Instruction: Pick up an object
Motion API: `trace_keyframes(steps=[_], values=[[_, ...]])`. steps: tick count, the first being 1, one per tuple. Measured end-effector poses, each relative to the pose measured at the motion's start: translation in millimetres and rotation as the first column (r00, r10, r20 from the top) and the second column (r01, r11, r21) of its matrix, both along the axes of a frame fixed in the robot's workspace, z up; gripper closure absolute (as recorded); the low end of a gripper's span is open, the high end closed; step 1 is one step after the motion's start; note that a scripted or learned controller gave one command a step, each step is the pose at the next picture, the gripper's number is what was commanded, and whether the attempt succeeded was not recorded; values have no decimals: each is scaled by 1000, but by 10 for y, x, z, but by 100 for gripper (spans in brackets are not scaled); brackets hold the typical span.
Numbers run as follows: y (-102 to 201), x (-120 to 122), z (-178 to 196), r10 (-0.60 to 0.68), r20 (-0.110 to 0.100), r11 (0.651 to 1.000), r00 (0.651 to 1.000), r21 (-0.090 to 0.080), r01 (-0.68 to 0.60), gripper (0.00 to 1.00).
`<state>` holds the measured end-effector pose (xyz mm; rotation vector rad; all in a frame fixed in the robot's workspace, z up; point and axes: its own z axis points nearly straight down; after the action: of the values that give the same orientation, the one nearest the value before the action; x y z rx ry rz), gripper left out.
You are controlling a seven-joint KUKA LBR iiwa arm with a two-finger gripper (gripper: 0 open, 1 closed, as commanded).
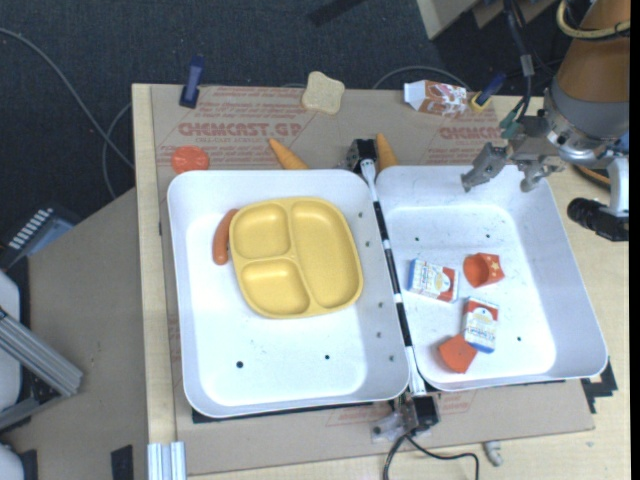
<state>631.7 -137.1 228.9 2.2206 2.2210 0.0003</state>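
My gripper [505, 174] hangs over the far rim of the right bin [560, 268], its two fingers spread open with nothing between them. Below it, in the right bin, lie a small white, blue and red carton [432, 279], a red block [484, 268], a second small carton [481, 325] and an orange-red piece [457, 354] touching that carton. All of them sit well toward the near side, apart from the gripper.
The left bin [200, 348] holds a yellow divided plate [297, 256] and a sausage [221, 238] beside it. On the board behind the bins lie a bread slice [323, 91], a carrot [287, 154], an orange disc [188, 158], a blue clip [191, 81] and a carton [437, 96].
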Motion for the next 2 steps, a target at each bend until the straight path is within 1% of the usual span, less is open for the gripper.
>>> trace_keyframes(steps=[1,2], values=[[-205,-300,-1446,-1,-1,1000,1000,0,1,0],[-126,-687,-1445,-1,-3,1000,1000,1,1,0]])
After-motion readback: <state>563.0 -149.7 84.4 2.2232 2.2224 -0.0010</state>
